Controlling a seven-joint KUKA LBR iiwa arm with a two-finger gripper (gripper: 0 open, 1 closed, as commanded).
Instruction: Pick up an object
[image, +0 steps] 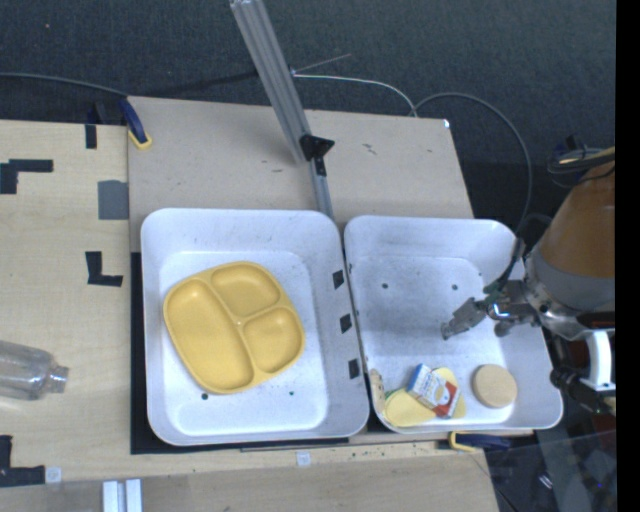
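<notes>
My gripper (458, 324) hangs over the middle of the right bin (420, 245), reaching in from the right, with nothing visible between its fingers. Below it, near the bin's front edge, lie a round tan disc (494, 386), a small white packet with red and blue print (432, 387), and a pale yellow piece (405, 408) under the packet. These objects sit apart from the gripper, toward the front right corner.
The left bin (160, 240) holds a yellow three-compartment plate (233, 325). A grey metal pole (278, 80) slants in from the top toward the bins' shared edge. A clear plastic bottle (25, 369) lies on the bench at far left.
</notes>
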